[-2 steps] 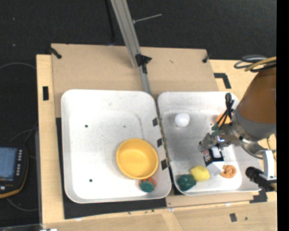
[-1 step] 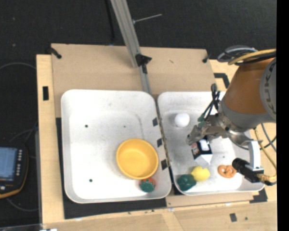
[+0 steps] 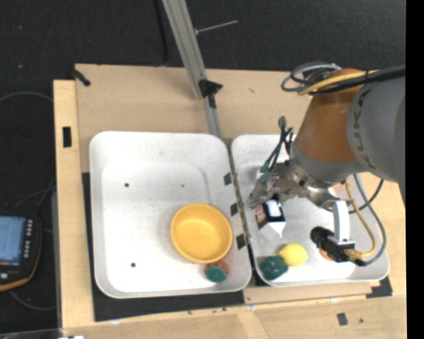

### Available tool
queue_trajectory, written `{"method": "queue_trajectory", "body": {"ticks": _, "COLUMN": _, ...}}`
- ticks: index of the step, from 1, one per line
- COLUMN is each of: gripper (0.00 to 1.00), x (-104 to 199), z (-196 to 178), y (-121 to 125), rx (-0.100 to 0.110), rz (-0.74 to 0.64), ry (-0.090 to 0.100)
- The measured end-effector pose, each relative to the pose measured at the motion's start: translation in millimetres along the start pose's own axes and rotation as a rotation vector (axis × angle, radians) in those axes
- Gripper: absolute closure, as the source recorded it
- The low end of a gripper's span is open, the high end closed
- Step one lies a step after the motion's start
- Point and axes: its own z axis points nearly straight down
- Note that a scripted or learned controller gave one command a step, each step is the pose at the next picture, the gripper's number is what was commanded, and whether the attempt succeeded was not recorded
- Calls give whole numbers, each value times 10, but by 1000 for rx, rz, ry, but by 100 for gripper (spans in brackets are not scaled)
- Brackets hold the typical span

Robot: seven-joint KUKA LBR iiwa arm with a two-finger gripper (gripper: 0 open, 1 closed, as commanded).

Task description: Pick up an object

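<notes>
Altogether: one yellow bowl (image 3: 201,232), one yellow ball (image 3: 294,254), and two round green pieces (image 3: 272,266) (image 3: 215,274). The gripper's (image 3: 268,207) opening I cannot tell.

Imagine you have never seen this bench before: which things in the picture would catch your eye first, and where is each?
The yellow bowl stands out most, sitting toward the near right part of the left bin. Next comes the arm's orange band, above the right bin, with the end effector low over that bin's left side. A yellow ball and a green object lie at that bin's near edge.
</notes>
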Motion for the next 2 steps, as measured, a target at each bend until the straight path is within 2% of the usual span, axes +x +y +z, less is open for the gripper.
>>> {"method": "queue_trajectory", "body": {"ticks": 2, "gripper": 100, "x": 974, "z": -293, "y": 459, "rx": -2, "rz": 1, "ry": 0}}
